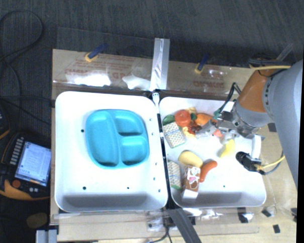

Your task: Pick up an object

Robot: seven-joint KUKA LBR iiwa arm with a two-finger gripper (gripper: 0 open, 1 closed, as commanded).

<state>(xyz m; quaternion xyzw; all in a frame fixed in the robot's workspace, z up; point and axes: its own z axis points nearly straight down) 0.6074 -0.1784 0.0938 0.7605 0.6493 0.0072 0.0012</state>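
- I see the tabletop [109, 66] carrying two white bins side by side, with faint reddish print on the plastic sheet at its far edge that I cannot read
- The left bin [68, 185] holds a blue divided tray [117, 137], lying flat near the middle
- The right bin [239, 190] holds the clutter of small toy foods
- The grey arm [288, 109] with its orange band reaches in from the right over the right bin's far right corner
- The gripper [223, 127] sits low by the far right of the pile; I cannot tell whether it is released or clenched, and I see nothing between its fingers
- A small carton [191, 181] stands near the front of the right bin, its red and white label too small to read
- A yellow lemon-like piece [189, 158] lies mid-bin, touching an orange carrot shape [207, 170]
- A patterned packet [174, 136] lies by the divider, just beside an orange-red tomato [182, 117]
- A yellow piece [227, 147] lies just below the gripper
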